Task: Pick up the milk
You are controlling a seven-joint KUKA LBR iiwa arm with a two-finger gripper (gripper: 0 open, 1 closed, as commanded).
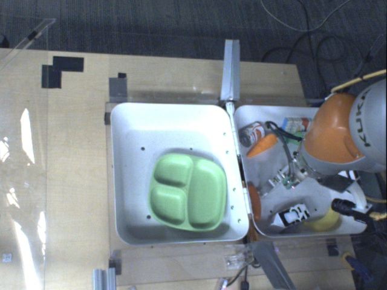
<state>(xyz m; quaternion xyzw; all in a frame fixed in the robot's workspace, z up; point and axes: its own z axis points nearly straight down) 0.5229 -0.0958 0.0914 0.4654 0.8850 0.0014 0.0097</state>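
Now I see my gripper (289, 177) low in the right bin (314, 229), grip state unclear, among a can (251, 133), a smooth orange carrot (262, 145) and a yellow fruit (326, 221), with the black-and-white milk carton (293, 215) near the front wall, while the left bin (130, 162) holds a glossy green divided plate (188, 191).

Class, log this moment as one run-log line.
arm: over right bin | pincer: low among items | milk: unidentified | left bin: green tray

Only readable thing is on the arm (363, 125) at the right: dark letters "KU" on the grey housing, probably the start of KUKA. The small packages in the right bin (314, 189) have print, too blurry to read.
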